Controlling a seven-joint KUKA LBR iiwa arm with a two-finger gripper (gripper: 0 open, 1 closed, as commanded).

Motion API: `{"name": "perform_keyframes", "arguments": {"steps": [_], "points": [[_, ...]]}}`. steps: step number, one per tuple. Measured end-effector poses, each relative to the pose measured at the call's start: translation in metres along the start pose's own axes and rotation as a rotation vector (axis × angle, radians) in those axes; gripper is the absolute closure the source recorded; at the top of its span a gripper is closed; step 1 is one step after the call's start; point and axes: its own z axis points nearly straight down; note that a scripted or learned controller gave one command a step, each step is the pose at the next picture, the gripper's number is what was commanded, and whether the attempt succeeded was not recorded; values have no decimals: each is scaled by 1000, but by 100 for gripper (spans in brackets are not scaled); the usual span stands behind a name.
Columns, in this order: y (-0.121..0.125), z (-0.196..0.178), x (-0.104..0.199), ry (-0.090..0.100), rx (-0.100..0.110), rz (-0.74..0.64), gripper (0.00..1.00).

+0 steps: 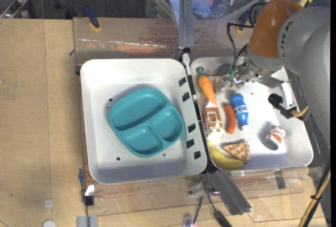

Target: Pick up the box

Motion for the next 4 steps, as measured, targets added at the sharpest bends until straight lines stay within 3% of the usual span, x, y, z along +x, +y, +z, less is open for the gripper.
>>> {"name": "perform_keyframes", "arguments": {"steps": [1, 2, 3, 4], "points": [[1, -11, 0, -4, -1, -3, 100], [4, -133, 39, 4, 5, 203, 100], [4, -132, 39, 4, 6, 203, 0], [-14, -10, -41, 4, 5, 105, 0]]}}
